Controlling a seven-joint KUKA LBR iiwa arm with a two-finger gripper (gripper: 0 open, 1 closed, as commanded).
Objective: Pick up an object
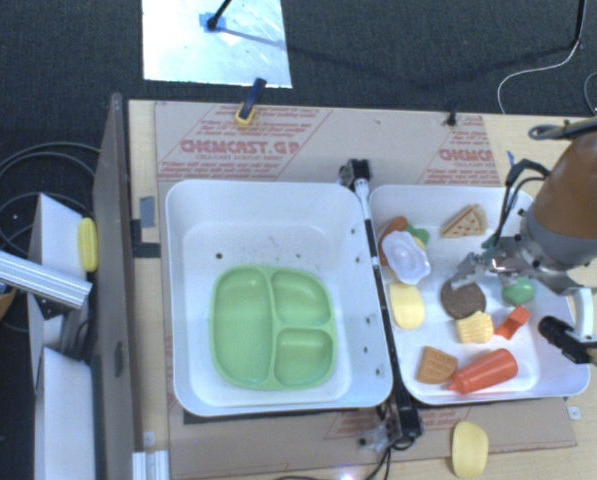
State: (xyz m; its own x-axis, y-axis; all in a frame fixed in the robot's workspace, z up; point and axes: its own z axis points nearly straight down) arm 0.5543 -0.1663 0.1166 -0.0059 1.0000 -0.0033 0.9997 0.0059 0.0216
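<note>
- Brown round piece (463, 299) looks like the nearest candidate: it lies flat in the right bin (553, 383), just below the tip of the end effector (475, 267), which hangs low over that bin's middle.
- Whether the end effector is open or closed cannot be told; its tip is a small dark blur against the white floor, and nothing is seen gripped in it.
- Crowding is the main concern. A yellow block (475, 327) touches the brown piece's lower edge, a green ball (519, 291) sits just to its right, and a small red piece (513, 321) lies near the block.
- A good pick, in my judgement, means centring squarely over one item before descending, so the neighbours are not nudged or pinched along with it.
- Flat pieces such as the brown one or the tan wedge (463, 222) probably give little to grip; the orange carrot (484, 370) near the front wall or the ball may be easier.
- Left bin (193, 213) holds a green divided plate (273, 326), well apart from the work.
</note>
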